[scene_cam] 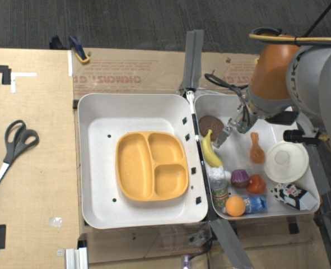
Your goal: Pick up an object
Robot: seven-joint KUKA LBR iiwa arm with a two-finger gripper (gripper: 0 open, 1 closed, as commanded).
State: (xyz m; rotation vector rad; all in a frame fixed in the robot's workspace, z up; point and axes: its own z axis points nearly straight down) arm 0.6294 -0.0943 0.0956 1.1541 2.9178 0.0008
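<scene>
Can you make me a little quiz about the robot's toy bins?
1. True or false: the yellow divided plate lies in the same bin as the banana.
2. Which fruit lies closest to the front wall of the right bin? A) orange B) banana C) pear
3. What tool lies on the bench left of the bins?

Key: 1 false, the plate has the left bin. 2 A. 3 scissors.

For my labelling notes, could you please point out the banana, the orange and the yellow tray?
banana (pixel 211 149), camera view, mid-body.
orange (pixel 235 206), camera view, centre.
yellow tray (pixel 133 166), camera view, large compartment floor.
</scene>
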